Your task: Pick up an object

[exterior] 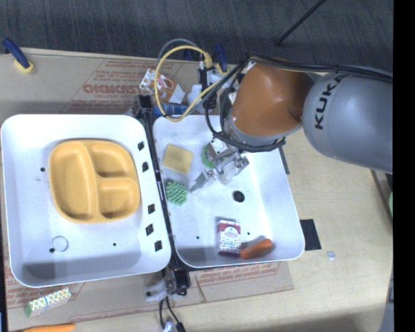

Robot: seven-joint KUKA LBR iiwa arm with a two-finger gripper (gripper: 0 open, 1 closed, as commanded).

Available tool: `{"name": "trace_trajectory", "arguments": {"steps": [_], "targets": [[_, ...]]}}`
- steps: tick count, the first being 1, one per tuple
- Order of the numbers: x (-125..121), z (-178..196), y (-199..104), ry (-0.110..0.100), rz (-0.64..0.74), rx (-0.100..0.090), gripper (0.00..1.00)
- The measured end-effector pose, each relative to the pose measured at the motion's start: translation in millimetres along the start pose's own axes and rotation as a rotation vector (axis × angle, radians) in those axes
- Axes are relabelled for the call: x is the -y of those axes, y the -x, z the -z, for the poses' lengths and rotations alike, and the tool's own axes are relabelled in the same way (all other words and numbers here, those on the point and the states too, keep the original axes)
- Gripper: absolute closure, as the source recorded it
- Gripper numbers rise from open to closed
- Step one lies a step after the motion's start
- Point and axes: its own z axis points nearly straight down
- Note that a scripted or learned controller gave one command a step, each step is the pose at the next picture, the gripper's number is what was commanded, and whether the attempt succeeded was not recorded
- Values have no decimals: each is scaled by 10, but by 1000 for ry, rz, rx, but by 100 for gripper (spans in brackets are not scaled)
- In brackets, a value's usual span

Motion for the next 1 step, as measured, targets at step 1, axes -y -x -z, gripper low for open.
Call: {"name": "trace_trajectory", "arguments": {"steps": [1], "targets": [[-661, -7, 6, 2, 613, 0, 0]]}}
